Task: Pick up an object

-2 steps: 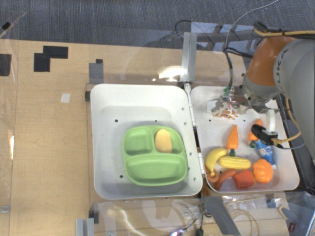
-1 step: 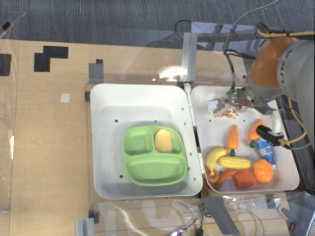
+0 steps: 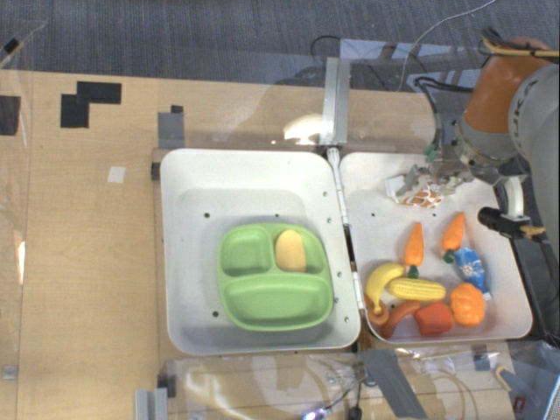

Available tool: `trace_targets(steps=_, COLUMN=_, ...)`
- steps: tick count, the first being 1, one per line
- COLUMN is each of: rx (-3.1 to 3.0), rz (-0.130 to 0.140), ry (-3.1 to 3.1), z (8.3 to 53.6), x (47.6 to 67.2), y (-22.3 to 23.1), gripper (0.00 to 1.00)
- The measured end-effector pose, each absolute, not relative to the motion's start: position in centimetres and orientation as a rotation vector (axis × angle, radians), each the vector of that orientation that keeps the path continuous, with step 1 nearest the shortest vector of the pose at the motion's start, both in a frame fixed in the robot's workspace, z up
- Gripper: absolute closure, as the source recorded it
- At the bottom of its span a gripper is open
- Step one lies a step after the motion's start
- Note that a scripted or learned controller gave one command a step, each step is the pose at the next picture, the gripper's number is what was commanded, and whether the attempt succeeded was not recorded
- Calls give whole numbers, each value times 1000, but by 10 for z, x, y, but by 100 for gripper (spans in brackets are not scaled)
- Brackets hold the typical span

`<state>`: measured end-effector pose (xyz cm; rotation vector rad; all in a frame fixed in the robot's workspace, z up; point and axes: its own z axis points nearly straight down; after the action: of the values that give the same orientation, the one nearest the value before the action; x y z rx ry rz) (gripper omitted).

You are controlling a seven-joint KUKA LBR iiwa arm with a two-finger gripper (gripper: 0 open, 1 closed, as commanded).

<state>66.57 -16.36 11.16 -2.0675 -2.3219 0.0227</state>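
The gripper (image 3: 426,185) hung low over the right bin's (image 3: 372,234) far side. Below it lay two carrots (image 3: 414,245), a banana (image 3: 382,282), corn (image 3: 416,289) and an orange pepper (image 3: 468,304). Leftward, a green tray (image 3: 262,296) held a yellow egg (image 3: 290,251).

Right bin (image 3: 367,178) contents: two carrots (image 3: 414,245) lie near centre, the second (image 3: 453,232) just toward 3 o'clock. A banana (image 3: 382,282) and corn cob (image 3: 416,289) touch at 7 o'clock. A red pepper (image 3: 434,318) and orange fruit (image 3: 468,304) sit at 5 o'clock. A blue packet (image 3: 468,265) lies above them. A crumpled wrapper (image 3: 420,191) rests at 12 o'clock.
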Motion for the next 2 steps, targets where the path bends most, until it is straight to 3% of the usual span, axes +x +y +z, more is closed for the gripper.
trace_targets(steps=1, rx=-2122, rz=12, ry=-2301, z=107, x=657, y=-160, gripper=0)
trace_targets(steps=2, rx=-2112, rz=14, ry=-2308, z=125, x=658, y=-159, gripper=100)
